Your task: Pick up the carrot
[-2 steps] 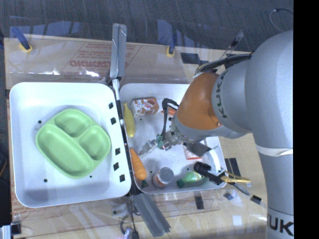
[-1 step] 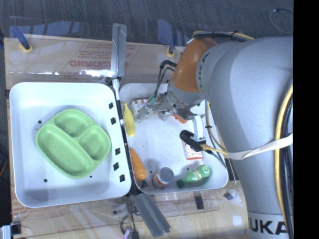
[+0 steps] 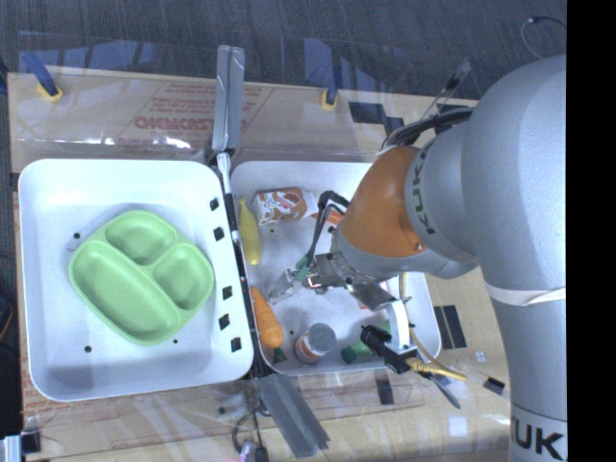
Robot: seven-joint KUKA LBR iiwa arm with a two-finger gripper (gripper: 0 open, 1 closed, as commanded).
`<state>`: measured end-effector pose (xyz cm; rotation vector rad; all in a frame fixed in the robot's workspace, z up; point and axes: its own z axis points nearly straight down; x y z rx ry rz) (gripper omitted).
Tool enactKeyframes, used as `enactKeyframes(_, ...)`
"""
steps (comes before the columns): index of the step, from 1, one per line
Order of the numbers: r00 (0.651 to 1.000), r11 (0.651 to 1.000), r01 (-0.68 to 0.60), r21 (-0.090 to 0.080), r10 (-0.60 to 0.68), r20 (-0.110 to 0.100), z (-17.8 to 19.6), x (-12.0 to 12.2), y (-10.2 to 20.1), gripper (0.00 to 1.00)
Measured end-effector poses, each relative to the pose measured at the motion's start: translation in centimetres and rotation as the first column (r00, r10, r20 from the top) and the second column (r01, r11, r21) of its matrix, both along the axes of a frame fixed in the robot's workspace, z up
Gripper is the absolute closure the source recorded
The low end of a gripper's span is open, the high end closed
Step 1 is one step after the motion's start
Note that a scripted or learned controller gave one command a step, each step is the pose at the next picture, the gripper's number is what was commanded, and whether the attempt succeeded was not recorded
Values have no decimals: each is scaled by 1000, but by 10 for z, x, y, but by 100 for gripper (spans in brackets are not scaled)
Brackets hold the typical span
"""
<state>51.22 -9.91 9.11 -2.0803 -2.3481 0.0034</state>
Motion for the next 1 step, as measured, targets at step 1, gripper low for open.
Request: enactKeyframes(1, 932, 932, 362, -1, -362, 3, 4, 72, -34, 0)
